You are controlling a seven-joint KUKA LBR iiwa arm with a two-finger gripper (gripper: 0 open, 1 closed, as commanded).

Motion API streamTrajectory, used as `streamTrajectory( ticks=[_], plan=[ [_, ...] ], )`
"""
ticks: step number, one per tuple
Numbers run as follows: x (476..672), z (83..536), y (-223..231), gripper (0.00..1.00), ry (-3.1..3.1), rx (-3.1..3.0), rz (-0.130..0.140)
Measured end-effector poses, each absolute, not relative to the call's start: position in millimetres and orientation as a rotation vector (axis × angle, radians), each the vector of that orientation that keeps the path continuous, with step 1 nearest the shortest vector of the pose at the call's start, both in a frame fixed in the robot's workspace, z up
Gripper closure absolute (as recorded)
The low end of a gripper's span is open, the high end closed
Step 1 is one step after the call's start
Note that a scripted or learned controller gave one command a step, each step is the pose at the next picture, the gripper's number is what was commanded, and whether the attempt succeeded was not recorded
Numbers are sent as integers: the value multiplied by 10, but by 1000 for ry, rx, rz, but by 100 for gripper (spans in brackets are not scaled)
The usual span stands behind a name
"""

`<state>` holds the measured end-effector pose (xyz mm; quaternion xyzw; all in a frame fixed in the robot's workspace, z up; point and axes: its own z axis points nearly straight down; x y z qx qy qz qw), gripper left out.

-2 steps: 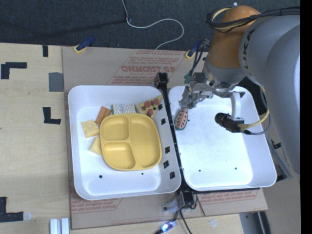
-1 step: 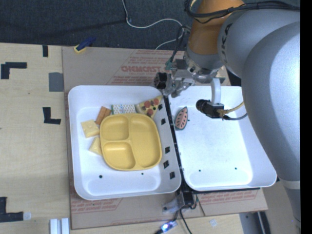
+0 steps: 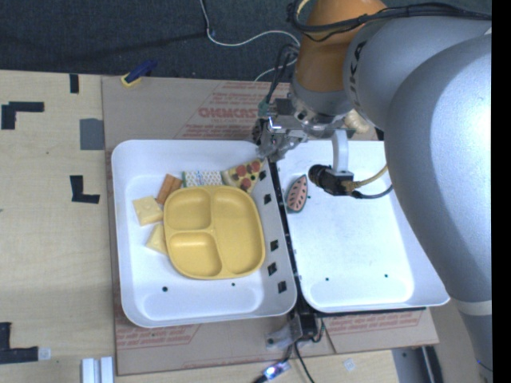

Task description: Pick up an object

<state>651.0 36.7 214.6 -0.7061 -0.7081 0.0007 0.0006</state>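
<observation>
Your gripper [image 3: 272, 136] hangs over the far end of the divider between the bins; whether it is released or clenched, you cannot tell. Below you, the left bin [image 3: 140, 294] holds a yellow divided plate [image 3: 214, 231], with crackers [image 3: 148, 211] at its left edge and a pizza slice [image 3: 246, 174] at its far right corner. A small watermelon slice [image 3: 297, 192] lies in the right bin [image 3: 359, 286], near the divider.

Yellow divided plate [image 3: 214, 231] lies flat mid left bin, three compartments up. Toy food pieces touch its left and upper rim: cracker [image 3: 147, 210], pizza slice [image 3: 243, 175]. Watermelon slice [image 3: 297, 192] lies in right bin by the divider.
</observation>
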Motion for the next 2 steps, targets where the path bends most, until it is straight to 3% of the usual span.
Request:
streamTrajectory(
  ticks=[2],
  plan=[
    [6462, 2304, 365, 100, -2223, -2219, 0]
  ],
)
